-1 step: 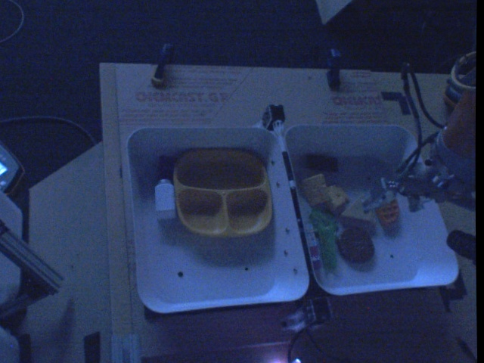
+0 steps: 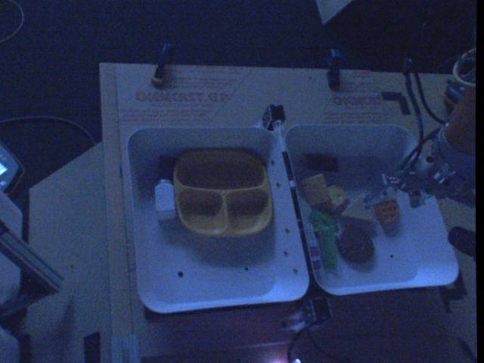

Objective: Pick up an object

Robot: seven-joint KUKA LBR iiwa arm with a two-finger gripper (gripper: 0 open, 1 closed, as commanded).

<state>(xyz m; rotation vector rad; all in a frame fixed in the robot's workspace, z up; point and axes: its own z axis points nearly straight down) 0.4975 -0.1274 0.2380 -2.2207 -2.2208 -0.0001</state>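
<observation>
The right bin (image 2: 423, 259) holds several small objects in dim light: a yellow block (image 2: 319, 189), a green item (image 2: 325, 234), a round brown disc (image 2: 355, 245), a pale wedge (image 2: 357, 215), an orange item (image 2: 387, 213) and a dark flat rectangle (image 2: 321, 162). My gripper (image 2: 399, 183) reaches in from the right over the bin's right half, just above and to the right of the orange item. I see nothing clearly between its fingers.
The left bin (image 2: 151, 278) holds a yellow divided plate (image 2: 222, 192) with a small white bottle (image 2: 164, 198) against its left side. A dark ridge separates the two bins. Cables hang near the arm at the upper right.
</observation>
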